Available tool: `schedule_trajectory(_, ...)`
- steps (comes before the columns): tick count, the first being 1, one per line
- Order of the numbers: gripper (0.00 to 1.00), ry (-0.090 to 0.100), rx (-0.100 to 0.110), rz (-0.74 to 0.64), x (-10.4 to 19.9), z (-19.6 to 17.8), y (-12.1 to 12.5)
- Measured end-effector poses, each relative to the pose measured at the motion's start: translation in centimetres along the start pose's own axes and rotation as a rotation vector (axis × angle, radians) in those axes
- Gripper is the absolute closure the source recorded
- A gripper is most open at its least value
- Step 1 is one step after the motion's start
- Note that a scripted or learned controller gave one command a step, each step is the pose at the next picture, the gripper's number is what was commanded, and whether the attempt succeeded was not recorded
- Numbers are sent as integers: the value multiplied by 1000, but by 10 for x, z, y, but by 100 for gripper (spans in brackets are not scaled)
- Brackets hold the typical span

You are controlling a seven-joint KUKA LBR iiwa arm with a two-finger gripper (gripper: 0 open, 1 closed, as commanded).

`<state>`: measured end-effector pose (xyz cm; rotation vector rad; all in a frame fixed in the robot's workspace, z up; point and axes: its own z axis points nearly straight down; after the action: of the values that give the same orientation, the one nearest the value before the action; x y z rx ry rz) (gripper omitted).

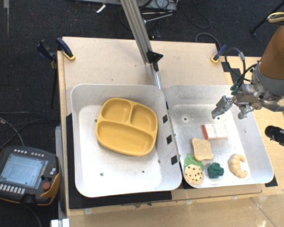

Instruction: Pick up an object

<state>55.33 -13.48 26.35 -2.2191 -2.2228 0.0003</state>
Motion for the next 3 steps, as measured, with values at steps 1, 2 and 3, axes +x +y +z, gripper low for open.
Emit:
schedule_trajectory(1, 0, 0, 0, 1, 0, 0, 0)
schedule_trajectory(2, 0, 1, 6, 2, 2, 64, -1)
schedule_trajectory(3, 0, 1, 6, 2, 7, 127, -5)
